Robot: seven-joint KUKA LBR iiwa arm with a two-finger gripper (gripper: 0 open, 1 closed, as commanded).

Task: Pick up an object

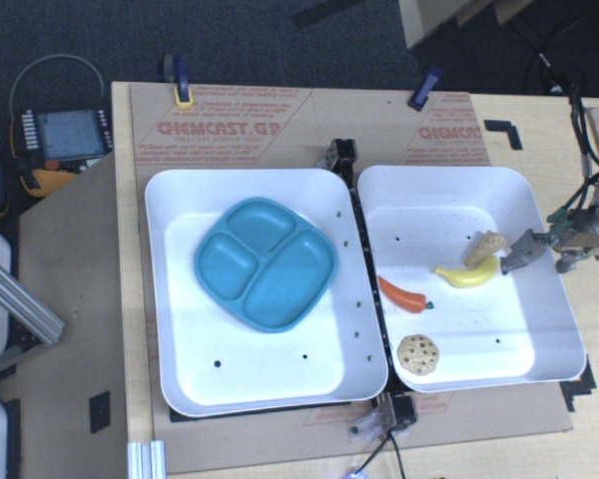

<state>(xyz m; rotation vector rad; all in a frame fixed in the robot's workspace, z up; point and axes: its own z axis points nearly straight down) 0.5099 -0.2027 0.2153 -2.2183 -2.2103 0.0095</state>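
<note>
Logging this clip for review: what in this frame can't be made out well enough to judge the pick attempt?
- Grey two-finger gripper, camera view: small and dark at the right bin's edge; open or shut is unreadable.
- Arm: cut off by the frame's right edge.
- Pale beige lumpy item: too blurred to identify; it touches the yellow banana.
- Whether the gripper touches the banana: too small to tell.
- Blue divided plate: clear, compartments visible.

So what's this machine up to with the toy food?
A robot's hand reaches into the right bin from the right, close beside a banana and a beige lump. Nothing is lifted yet. A carrot and cookie lie nearby; a blue plate sits in the left bin.
</note>
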